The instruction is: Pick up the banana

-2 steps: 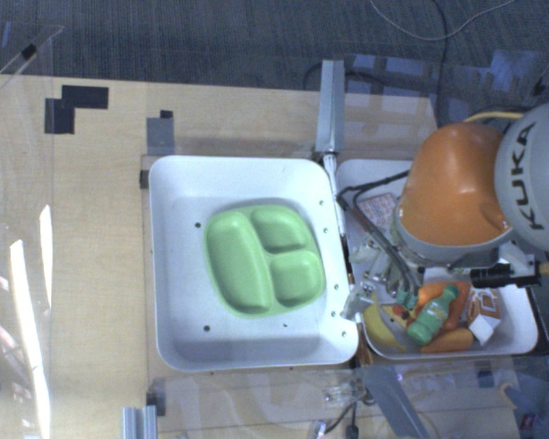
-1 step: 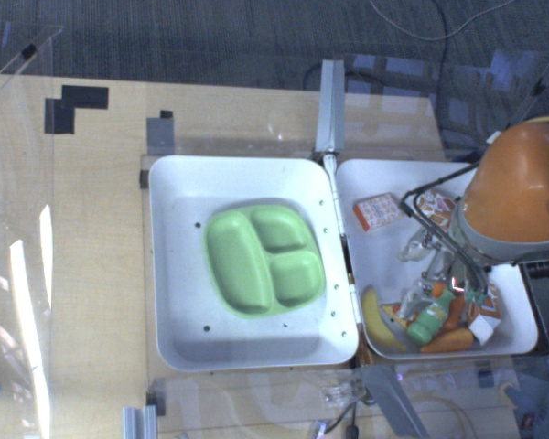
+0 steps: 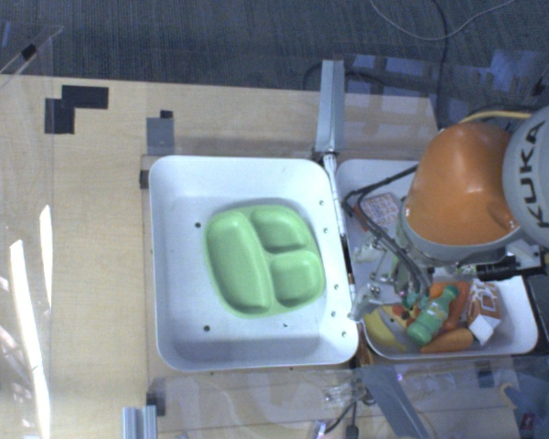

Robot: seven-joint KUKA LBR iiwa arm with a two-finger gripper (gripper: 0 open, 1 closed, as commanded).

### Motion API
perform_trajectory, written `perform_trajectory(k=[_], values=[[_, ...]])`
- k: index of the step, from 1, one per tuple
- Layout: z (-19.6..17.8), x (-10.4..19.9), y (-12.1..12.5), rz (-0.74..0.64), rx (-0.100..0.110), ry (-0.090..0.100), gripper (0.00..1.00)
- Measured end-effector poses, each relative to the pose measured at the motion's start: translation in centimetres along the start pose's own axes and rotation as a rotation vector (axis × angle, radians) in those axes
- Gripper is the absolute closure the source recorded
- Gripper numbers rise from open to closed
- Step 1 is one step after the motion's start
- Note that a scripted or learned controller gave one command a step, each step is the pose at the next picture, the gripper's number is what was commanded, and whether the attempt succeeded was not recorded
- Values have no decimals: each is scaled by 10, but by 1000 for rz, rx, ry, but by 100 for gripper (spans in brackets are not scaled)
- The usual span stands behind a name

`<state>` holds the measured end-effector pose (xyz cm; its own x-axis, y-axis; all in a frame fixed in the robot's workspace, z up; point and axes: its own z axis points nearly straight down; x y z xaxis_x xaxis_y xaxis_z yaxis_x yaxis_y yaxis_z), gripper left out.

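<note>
Banana lying in right bin, front-left corner, long axis roughly along the front wall, half buried beside green bottle and carrot. Gripper low over the clutter, just behind and above the banana. Grip state: cannot tell. Green tray in left bin.

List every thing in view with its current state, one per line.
Green divided plate: flat in the left bin.
Banana: lying in the right bin, partly hidden.
Green bottle: on its side among the clutter.
Arm: low over the right bin.
</note>
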<state>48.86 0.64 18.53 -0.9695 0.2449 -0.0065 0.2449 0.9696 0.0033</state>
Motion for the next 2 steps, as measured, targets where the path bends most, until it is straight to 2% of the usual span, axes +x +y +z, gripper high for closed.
perform_trajectory(k=[1, 2], values=[[0, -11, -45, 51, 1, -2, 0], [77, -24, -91, 13, 3, -8, 0]])
